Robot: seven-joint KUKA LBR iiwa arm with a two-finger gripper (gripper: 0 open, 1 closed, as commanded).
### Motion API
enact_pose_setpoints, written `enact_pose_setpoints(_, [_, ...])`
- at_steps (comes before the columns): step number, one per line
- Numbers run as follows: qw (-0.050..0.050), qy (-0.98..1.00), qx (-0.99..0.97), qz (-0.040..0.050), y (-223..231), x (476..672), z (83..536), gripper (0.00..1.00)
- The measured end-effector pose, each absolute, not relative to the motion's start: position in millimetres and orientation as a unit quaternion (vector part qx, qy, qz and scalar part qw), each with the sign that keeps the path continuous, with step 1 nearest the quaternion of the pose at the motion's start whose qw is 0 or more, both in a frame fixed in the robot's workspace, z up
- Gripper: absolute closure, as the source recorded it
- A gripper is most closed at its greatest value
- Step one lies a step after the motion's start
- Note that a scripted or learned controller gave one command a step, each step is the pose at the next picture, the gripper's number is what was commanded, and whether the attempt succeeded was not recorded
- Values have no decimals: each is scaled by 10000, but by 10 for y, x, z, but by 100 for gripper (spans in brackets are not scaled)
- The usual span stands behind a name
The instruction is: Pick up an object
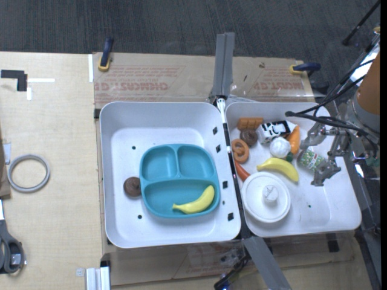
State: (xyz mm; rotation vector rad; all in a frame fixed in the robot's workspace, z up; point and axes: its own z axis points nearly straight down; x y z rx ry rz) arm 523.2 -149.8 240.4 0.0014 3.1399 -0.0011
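Grey gripper (321, 157) hangs with fingers apart and nothing between them, right of the green bottle (308, 158); we judge we must next descend and grasp.

1. A yellow banana (280, 167) is lying on its side in the middle of the right bin, curving toward the lower right.
2. A white lidded pot (266, 197) is sitting upright just below it.
3. An orange carrot (294, 139) is leaning at the upper right of the pile.
4. A pretzel (240, 150) is resting at the pile's left edge.
5. A second banana (196, 201) is lying in the teal tray's (158, 162) bottom compartment, left bin.
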Motion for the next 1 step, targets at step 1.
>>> enact_pose_setpoints(1, [10, 9974, -723, -1, -1886, 4911, 916, 0])
